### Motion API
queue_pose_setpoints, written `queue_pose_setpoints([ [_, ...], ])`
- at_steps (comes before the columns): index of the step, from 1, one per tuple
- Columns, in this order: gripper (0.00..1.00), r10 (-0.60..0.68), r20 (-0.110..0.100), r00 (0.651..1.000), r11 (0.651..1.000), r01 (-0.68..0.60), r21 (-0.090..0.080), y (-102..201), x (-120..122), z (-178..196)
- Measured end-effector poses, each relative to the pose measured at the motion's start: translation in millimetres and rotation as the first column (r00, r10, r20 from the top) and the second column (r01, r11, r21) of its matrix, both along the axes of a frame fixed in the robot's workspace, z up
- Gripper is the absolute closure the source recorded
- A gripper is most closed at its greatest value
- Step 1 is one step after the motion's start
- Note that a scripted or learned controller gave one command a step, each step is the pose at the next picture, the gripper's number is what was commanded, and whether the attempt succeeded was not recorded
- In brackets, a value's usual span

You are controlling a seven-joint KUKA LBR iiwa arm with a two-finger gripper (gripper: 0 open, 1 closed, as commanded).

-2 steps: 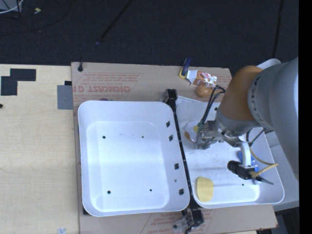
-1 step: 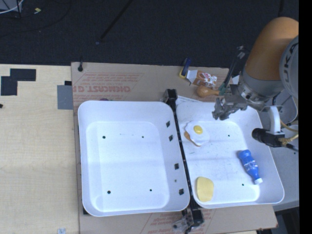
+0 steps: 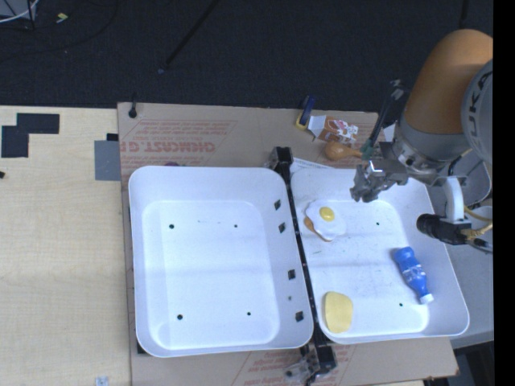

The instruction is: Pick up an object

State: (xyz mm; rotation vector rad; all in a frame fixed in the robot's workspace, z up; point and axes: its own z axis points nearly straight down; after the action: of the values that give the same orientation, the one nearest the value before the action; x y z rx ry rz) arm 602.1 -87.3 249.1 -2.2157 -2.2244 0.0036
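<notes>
Three objects lie in the right bin [image 3: 451, 328]. A toy fried egg [image 3: 326, 218], white with a yellow yolk, rests near its upper left. Towards the right side is a blue bottle [image 3: 412, 273] with a white cap. A yellow oval piece [image 3: 338, 310] sits by the front rim. My gripper [image 3: 366, 190] hangs over the bin's upper part, right of and above the egg, apart from it. Nothing shows between its dark fingers.
The left bin [image 3: 145, 215] lies beside the right one, with a black divider strip [image 3: 291, 248] between them. Behind the right bin, on the cardboard, are a snack packet [image 3: 338, 129] and a small blue-yellow item [image 3: 306, 112]. A black fixture [image 3: 442, 228] juts in at the right.
</notes>
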Motion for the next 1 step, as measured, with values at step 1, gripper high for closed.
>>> queue_pose_setpoints([
  [1,1.00,0.004,-0.001,1.000,1.000,-0.004,0.005,96.6,2.3,-16.5],
])
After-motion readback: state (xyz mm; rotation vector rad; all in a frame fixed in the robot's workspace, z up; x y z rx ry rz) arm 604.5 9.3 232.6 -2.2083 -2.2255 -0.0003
